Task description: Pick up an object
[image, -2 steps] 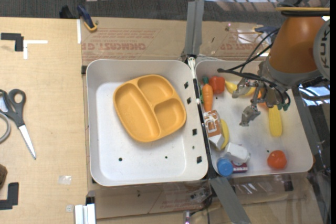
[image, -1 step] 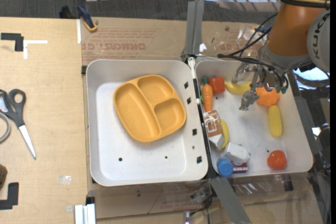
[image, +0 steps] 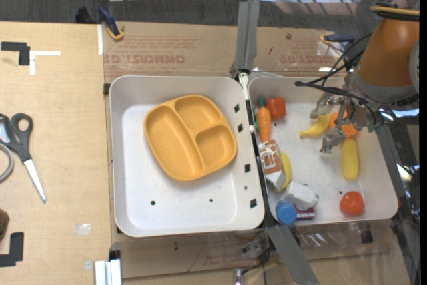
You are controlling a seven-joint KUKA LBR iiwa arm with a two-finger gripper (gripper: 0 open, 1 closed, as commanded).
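My big round orange band (image: 393, 43) sits on top of my grey metal wrist (image: 373, 87). Thin black cables (image: 333, 73) loop beside it. Below is my small silver metal gripper (image: 337, 123) with little shiny parts.

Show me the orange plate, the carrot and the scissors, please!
plate (image: 175, 137): camera view, on its big compartment.
carrot (image: 264, 123): camera view, on the middle of its orange body.
scissors (image: 29, 169): camera view, where the blades meet below the handles.
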